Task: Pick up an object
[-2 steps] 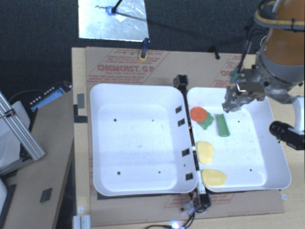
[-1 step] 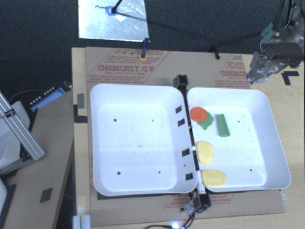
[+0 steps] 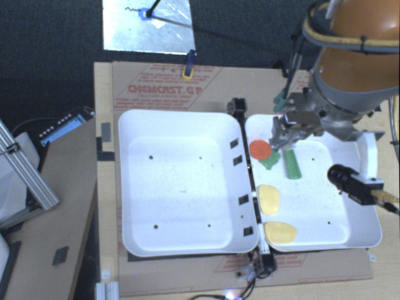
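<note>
Grey arm with orange band (image 3: 359,36) comes in from the upper right of the frame. Its claw (image 3: 282,137) sits low over the upper left part of the right shallow white bin (image 3: 325,220). Claw state: cannot tell, the wrist hardware covers it. Nothing is visibly held.

Things in the right bin:
- Round red-orange disc (image 3: 260,149), near the bin's left wall and just left of the claw tip. Contact with the claw cannot be told.
- Flat green piece (image 3: 272,162), directly below and right of the disc, touching or overlapping it.
- Straight green stick (image 3: 292,165), just right of the flat green piece, lying almost vertical in the frame with its upper end under the claw.
- Pale yellow round piece (image 3: 269,200), lower down against the left wall, apart from the green things.
- Deeper yellow oval piece (image 3: 280,232), at the lower left corner of the bin, just below the pale one.

Left shallow white bin (image 3: 181,192) fills the frame centre, side by side with the right bin. Small black clips (image 3: 238,160) run along the seam between the two.

Both bins rest on a brown cardboard sheet with red print (image 3: 164,87). A yellow and blue clamp (image 3: 188,67) sits on its top edge. The tan surface (image 3: 72,192) extends to the lower left. A shiny silver square sheet (image 3: 150,24) lies on the dark floor at the upper left.
</note>
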Controlling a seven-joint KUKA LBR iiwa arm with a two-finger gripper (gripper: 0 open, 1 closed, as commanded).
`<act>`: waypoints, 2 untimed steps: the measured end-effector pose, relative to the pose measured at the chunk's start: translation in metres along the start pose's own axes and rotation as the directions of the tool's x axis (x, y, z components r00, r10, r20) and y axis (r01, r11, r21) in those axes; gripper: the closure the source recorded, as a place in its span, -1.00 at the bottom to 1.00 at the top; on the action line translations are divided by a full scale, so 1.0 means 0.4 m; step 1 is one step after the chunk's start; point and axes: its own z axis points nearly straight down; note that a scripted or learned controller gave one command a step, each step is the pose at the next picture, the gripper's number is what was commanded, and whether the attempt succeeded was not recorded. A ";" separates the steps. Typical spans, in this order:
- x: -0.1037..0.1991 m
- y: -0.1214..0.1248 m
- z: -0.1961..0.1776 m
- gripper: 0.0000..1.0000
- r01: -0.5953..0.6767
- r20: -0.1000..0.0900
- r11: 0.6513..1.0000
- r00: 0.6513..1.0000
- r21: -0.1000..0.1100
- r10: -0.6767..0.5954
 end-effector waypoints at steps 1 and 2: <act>0.047 0.000 -0.306 1.00 -0.002 -0.003 1.000 1.000 -0.019 0.002; -0.041 0.131 -0.291 1.00 -0.010 0.001 1.000 1.000 -0.010 0.010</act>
